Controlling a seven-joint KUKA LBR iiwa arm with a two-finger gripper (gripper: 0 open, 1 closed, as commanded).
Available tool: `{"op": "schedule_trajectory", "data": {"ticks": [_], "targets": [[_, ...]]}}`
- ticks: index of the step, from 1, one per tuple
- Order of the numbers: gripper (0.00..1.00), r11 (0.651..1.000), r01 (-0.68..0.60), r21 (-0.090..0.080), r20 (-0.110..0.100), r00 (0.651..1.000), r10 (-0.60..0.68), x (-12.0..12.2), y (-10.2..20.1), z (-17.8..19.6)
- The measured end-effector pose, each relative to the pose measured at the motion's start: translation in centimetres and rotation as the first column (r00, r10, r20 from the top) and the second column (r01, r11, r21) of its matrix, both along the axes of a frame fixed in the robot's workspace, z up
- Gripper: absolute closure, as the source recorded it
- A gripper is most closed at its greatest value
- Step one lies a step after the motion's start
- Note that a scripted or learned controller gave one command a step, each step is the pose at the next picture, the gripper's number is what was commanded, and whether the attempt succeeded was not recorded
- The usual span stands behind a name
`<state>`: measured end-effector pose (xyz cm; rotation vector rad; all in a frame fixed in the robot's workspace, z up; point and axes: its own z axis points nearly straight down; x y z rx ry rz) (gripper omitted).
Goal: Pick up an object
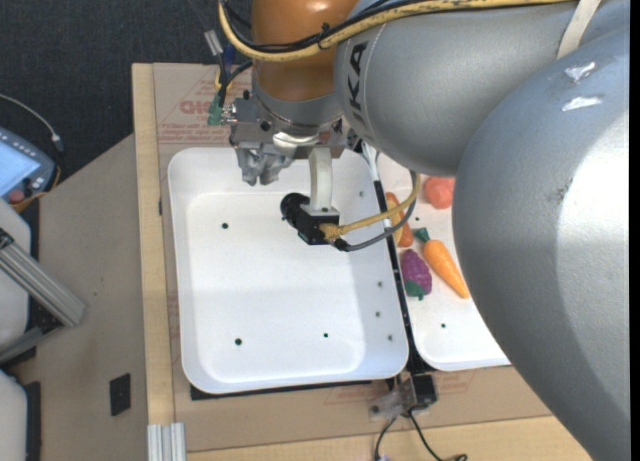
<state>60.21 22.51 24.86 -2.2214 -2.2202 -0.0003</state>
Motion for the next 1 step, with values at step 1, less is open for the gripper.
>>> {"op": "schedule_trajectory", "data": {"ticks": [1], "targets": [[1.0, 1.0, 0.001, 0.001, 0.002, 1.0, -0.001, 0.03, 0.07, 1.03]]}}
